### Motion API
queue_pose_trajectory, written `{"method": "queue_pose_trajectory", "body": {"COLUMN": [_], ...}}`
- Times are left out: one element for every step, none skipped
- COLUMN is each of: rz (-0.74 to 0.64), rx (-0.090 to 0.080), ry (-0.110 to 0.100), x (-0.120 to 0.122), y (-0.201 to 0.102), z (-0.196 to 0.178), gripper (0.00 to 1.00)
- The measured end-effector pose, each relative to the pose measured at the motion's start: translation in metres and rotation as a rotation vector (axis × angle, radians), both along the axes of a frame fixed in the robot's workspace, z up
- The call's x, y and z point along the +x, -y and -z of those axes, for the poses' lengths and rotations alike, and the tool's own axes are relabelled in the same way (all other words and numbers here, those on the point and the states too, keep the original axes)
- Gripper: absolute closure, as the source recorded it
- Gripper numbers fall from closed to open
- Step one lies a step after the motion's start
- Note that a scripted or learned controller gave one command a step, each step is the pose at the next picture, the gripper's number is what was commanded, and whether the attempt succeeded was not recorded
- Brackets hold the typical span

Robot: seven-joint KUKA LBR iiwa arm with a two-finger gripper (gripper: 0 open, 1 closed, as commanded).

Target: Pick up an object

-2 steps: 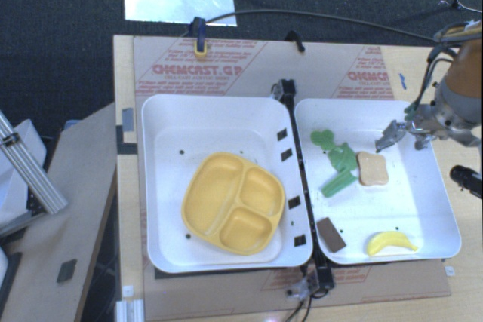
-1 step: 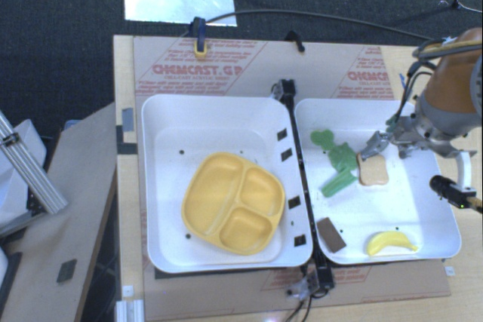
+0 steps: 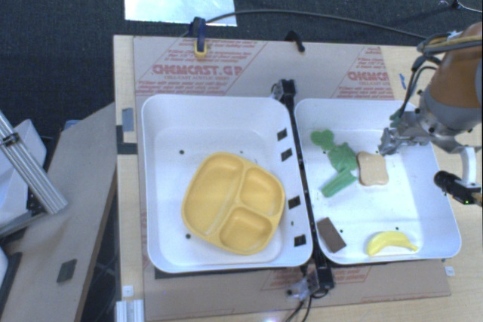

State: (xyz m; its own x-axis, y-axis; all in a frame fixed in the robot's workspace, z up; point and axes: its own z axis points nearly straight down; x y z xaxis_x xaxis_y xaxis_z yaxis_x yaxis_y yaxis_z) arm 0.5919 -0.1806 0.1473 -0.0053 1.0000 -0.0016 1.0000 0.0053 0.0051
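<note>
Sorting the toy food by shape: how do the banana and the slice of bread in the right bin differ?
The banana is yellow and curved; the slice of bread is tan and squarish with rounded corners. The banana lies near the right bin's front edge, alone; the bread lies mid-bin, beside the green toy, close to the gripper. Both lie flat in the same bin.

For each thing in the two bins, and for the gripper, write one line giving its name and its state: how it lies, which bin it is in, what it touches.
yellow tray: flat, open side up, left bin.
green toy: lying flat, right bin, its side against the bread slice.
bread slice: flat, right bin.
brown block: flat, near the divider.
banana: lying apart, front of right bin.
gripper: low over the right bin, above the bread slice.
</note>
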Motion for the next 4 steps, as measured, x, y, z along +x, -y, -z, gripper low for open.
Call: {"method": "queue_pose_trajectory", "body": {"rz": [0.000,0.000,-0.005,-0.004], "rx": [0.000,0.000,0.003,0.003], "ry": [0.002,0.001,-0.003,-0.003], "x": [0.012,0.013,0.021,0.025], "y": [-0.003,-0.002,-0.065,-0.116], "z": [-0.053,-0.087,-0.081,-0.091], "gripper": [1.00,1.00,1.00,1.00]}}
